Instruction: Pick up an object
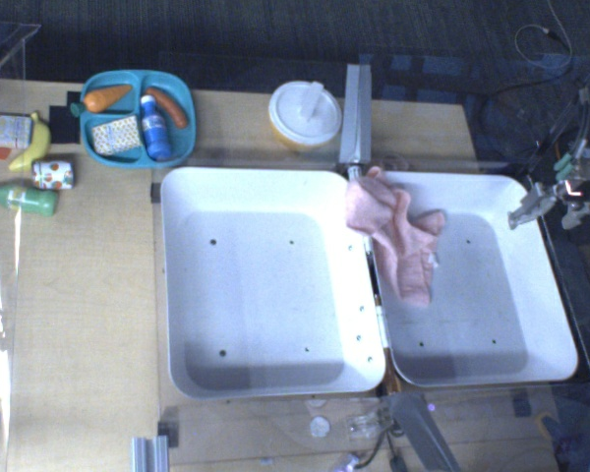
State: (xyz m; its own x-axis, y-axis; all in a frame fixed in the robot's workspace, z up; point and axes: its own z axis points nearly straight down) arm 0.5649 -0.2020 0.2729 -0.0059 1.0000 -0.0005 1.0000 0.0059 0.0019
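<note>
A blue divided tray (182, 101) of toy food sits beside a lidded yellow cup (305, 114).

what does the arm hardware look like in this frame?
Little of it is visible, at the right edge: a small grey metal gripper with pale, slim parts behind it, blurry. Thin dark cables loop above it against the dark floor. No markings readable.

Soft, slightly blurred picture; bright glare at left.
</note>
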